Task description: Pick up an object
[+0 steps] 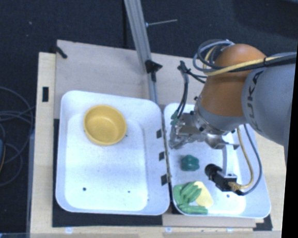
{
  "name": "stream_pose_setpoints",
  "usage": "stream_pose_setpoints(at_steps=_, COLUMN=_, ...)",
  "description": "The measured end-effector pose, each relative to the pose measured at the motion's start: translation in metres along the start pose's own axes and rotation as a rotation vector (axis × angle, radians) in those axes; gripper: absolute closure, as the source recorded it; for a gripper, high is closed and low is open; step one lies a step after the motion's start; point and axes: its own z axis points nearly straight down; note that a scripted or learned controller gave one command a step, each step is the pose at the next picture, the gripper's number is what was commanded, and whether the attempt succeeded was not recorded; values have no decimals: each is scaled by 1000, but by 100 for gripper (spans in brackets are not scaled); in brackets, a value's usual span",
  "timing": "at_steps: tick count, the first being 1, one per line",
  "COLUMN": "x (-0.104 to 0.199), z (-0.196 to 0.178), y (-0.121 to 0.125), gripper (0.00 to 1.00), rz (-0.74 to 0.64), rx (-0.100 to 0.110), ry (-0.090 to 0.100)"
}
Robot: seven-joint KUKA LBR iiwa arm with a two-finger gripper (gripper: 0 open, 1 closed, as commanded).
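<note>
Counter (pixel 44 132), two bins. Tool (pixel 181 137), grip state untellable, low in right bin (pixel 255 203); green lump (pixel 189 163) just beside, likely target.

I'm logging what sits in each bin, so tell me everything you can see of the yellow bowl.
The yellow bowl is round, shallow and of one plain colour, with a smooth matte look like plastic. It stands upright, mouth up, and nothing shows inside it. It rests on the floor of the left white bin, in the far part, nearer the bin's left wall. Nothing else touches it; the arm is over the other bin.
</note>
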Motion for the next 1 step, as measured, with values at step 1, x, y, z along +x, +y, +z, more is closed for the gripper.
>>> stream_pose_setpoints(at_steps=1, x=55, z=4, y=-9, gripper=100, rz=0, rx=1, ry=0)
